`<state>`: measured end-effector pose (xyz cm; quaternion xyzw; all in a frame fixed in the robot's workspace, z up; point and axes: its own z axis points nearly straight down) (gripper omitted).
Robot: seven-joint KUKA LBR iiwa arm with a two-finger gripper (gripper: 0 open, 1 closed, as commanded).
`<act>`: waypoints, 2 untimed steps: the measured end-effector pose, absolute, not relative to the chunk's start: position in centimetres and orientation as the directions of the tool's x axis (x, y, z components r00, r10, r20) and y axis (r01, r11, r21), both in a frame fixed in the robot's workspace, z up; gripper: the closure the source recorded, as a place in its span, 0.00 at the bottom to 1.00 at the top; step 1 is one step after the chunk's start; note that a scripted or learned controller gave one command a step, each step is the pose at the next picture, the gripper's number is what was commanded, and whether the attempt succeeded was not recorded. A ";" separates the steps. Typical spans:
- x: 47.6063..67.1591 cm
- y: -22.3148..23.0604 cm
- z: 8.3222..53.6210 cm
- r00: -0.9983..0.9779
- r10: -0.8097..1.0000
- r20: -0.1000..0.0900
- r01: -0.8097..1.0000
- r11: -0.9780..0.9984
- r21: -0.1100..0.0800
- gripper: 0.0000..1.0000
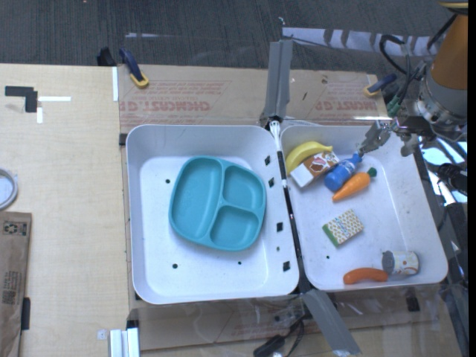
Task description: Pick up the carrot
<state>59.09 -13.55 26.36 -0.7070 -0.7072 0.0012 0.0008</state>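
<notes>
The carrot (352, 185), orange with a small green top, lies tilted in the upper middle of the right bin (416, 199). Its lower left side touches a blue bottle (341, 172). My gripper (381, 135) hangs over the bin's far right part, above and to the right of the carrot and apart from it. The grey arm with its orange band comes in from the upper right corner. Nothing shows held in the gripper.
A banana (307, 153) and a small brown-and-white pack (312, 168) lie left of the bottle. A patterned block (343, 227), an orange sausage-like piece (365, 276) and a small can (401, 262) sit nearer the front. The left bin (149, 199) holds a teal divided plate (218, 202).
</notes>
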 end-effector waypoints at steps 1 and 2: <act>55.7 -16.2 16.5 -0.182 0.983 0.001 0.983 0.182 -0.003 0.00; 59.5 -19.2 9.1 -0.252 0.968 0.000 0.968 0.252 -0.001 0.00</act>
